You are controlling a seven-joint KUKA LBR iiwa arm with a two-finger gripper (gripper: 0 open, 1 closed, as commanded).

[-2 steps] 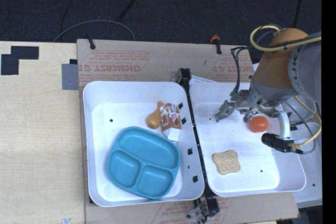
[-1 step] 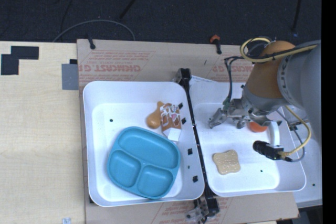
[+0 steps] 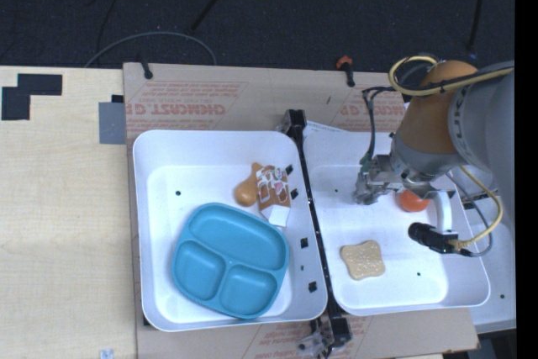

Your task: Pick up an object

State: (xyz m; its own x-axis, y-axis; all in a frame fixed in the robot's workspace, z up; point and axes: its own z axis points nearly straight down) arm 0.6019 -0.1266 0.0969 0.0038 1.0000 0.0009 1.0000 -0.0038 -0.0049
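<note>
The right bin (image 3: 395, 298) holds a tan, toast-shaped piece (image 3: 362, 260) near its front and a small orange-red ball (image 3: 412, 200) toward its right side. My gripper (image 3: 370, 191) hangs low in the right bin's back part, just left of the ball and above the toast piece. The arm's grey body with its orange band (image 3: 437, 109) covers the wrist. In the left bin (image 3: 155, 181) lie a blue divided plate (image 3: 229, 259) and a brown and white toy (image 3: 265, 185) by the divider.
A black divider strip (image 3: 304, 214) runs between the two bins. Cables and a black connector (image 3: 433, 238) hang by the wrist over the right bin's right side. The bins rest on a cardboard sheet (image 3: 218, 97) on the wooden bench.
</note>
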